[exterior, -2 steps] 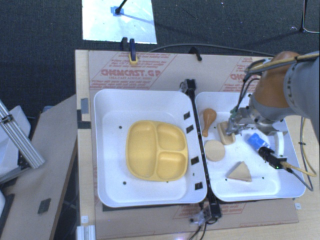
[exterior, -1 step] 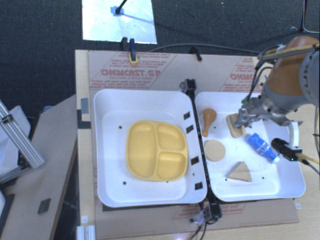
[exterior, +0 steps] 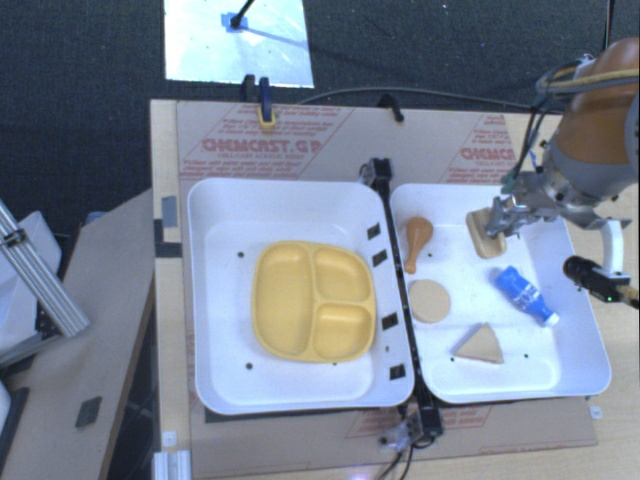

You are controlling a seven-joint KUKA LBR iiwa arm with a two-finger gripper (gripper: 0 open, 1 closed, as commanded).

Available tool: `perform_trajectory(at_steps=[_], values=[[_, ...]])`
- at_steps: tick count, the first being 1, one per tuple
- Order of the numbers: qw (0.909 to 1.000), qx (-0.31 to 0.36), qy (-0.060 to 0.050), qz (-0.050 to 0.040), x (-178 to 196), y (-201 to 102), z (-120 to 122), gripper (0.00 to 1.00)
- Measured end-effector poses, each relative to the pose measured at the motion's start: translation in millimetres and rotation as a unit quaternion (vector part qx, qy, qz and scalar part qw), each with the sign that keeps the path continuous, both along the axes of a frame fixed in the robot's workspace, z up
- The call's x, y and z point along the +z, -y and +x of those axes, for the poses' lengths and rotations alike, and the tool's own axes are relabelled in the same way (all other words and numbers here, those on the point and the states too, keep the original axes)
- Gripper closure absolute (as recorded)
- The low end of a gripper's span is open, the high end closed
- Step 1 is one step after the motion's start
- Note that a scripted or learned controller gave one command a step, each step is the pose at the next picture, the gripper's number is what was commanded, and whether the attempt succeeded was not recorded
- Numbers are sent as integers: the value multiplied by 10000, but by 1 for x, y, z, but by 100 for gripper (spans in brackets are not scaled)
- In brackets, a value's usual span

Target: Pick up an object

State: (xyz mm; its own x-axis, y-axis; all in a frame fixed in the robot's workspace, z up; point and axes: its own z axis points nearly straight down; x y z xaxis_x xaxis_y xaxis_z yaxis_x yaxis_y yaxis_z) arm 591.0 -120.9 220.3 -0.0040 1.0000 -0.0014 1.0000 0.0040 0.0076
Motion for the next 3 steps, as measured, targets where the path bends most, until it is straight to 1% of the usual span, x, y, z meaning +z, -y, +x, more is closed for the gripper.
perform_trajectory(at_steps=[1,2,3], values=[[10000,4,2,-1,65,2,2,100],[10000,6,-16,3,81,2,3,100],[10000,23,-32,15,79,-47,-12,100]])
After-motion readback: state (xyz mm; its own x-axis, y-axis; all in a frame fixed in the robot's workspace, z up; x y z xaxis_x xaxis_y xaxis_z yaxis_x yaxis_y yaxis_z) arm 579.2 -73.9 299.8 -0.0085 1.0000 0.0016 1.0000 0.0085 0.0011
